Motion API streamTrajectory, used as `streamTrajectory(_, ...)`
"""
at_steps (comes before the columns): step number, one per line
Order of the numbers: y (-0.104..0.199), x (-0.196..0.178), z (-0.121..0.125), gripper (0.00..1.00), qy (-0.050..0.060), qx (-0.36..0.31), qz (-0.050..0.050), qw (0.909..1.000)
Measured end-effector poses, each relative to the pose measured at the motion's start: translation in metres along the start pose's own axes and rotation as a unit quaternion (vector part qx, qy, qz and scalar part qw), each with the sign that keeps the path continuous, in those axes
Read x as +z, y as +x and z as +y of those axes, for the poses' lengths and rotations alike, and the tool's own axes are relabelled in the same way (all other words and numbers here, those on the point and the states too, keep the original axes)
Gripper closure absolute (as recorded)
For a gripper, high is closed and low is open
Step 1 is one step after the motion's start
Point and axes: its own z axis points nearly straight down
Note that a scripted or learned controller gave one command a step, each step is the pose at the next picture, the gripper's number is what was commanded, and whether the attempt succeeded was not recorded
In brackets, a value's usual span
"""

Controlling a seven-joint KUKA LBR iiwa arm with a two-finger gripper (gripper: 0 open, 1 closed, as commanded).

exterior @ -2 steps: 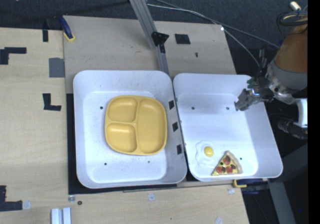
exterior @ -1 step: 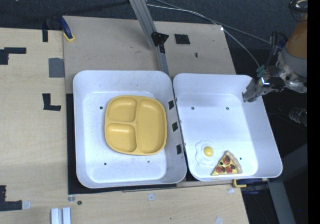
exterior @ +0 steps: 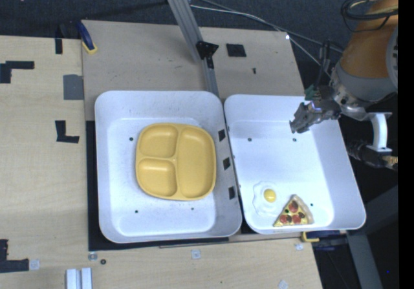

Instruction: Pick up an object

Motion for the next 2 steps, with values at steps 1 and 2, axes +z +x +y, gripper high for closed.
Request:
streamTrajectory(1, 0.054, 0.006, 0.013, 1.00, 0.000, 0.000, 0.000, 1.0000)
streamTrajectory(2, 0.101, 0.001, 0.016, 1.00, 0.000, 0.000, 0.000, 1.0000)
